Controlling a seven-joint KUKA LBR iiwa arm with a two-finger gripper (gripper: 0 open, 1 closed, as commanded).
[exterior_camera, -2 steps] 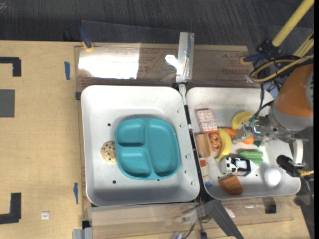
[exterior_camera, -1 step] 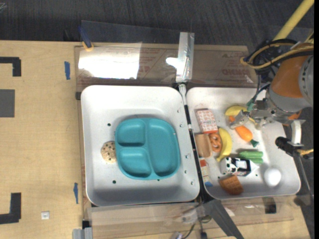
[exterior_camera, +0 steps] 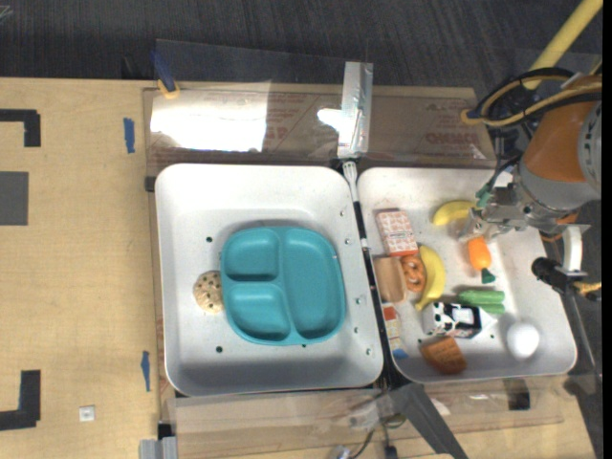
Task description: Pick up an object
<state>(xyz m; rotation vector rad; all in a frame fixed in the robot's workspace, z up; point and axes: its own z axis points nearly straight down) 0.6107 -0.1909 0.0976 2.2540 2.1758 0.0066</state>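
A wooden bench (exterior_camera: pixel 67 256) carries two white bins side by side, touching along their inner edges. The left bin (exterior_camera: pixel 182 199) and the right bin (exterior_camera: pixel 550 347) sit toward the bench's right half. Behind them a clear plastic sheet (exterior_camera: pixel 239 113) lies flat. Bits of blue tape (exterior_camera: pixel 128 134) and black marks (exterior_camera: pixel 24 127) dot the bare wood at left.

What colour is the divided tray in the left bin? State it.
Teal, a blue-green, all over. The divided tray shows plainly in the camera view, beside a cookie.
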